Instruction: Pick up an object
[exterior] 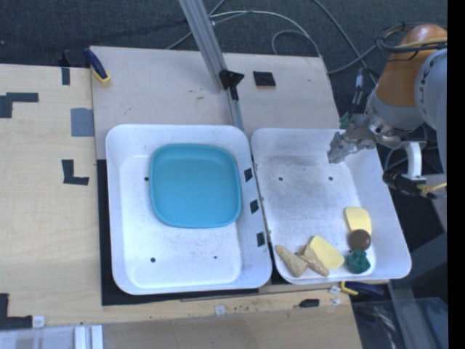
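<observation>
Several small objects lie at the near end of the right bin (290, 166): a tan bread-like piece (292, 260), a yellow wedge (325, 252), a yellow block (357, 219), a brown ball (359, 239) and a green piece (357, 262). My gripper (339, 150) hangs over the far right part of that bin, well away from the objects, near the bin's back rim. Nothing shows between its fingers.
The left bin (131, 267) holds a light blue square plate (195, 185). A metal pole (207, 35) slants up from between the bins at the back. Cables (290, 20) run behind the bench. A blue and yellow clamp (96, 65) sits at the back left.
</observation>
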You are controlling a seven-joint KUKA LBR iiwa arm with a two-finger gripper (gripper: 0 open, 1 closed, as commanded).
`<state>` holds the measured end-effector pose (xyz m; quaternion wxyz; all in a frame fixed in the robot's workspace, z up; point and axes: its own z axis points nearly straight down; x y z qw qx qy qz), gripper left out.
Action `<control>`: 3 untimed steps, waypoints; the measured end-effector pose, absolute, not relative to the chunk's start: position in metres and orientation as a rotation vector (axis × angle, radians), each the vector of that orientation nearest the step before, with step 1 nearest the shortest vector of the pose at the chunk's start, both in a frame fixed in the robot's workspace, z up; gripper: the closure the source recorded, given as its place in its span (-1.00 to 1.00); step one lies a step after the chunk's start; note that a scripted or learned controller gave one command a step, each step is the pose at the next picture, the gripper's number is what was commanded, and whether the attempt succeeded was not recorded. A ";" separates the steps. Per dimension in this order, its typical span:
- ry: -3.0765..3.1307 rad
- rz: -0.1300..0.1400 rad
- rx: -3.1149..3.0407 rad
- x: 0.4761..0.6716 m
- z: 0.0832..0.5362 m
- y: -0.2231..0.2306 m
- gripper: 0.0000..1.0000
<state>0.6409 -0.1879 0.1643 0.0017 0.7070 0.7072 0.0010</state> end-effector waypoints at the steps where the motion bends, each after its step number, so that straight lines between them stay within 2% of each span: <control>1: 2.219 0.005 2.217 0.643 0.227 -0.186 1.00; 2: 2.220 0.004 2.218 0.652 0.285 -0.184 1.00; 3: 2.227 0.001 2.217 0.635 0.279 -0.125 1.00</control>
